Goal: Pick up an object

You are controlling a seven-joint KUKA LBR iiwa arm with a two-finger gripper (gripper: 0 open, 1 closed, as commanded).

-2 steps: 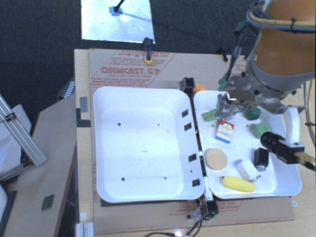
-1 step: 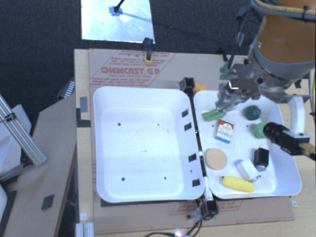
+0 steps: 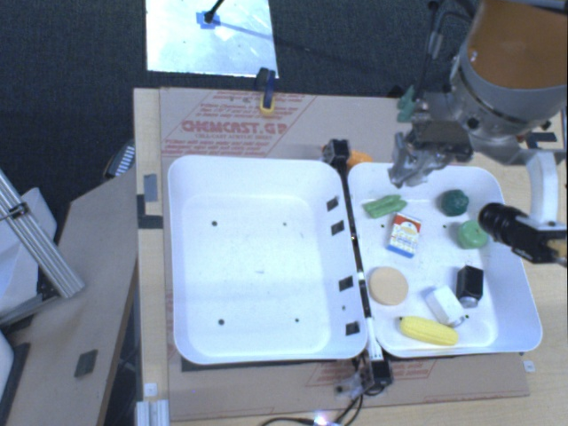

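While several small objects lie scattered in the right bin (image 3: 510,327), none sits between the fingers of the gripper (image 3: 410,172), which hangs at that bin's upper left corner, just above a flat green piece (image 3: 383,206); whether the fingers stand wide or narrow cannot be told from this angle. Below the green piece lies a small carton (image 3: 404,235) printed in red, white and blue, and beneath that a round tan disc (image 3: 388,286). A yellow corn cob (image 3: 429,330) rests near the bin's lower edge, with a white block (image 3: 444,305) and a black block (image 3: 469,283) just above it. Two green lumps, a dark one (image 3: 453,202) and a paler one (image 3: 471,233), sit toward the right side. An orange item (image 3: 358,159) peeks out beyond the top rim.

To the left, the second white bin (image 3: 191,264) adjoins the first along a black hinged seam (image 3: 351,256). Both rest on a tan board (image 3: 235,122) printed with red lettering, laid on the worktop (image 3: 146,149). Dark carpet (image 3: 71,60) surrounds it, with a shiny square sheet (image 3: 213,25) at the upper left of the frame.
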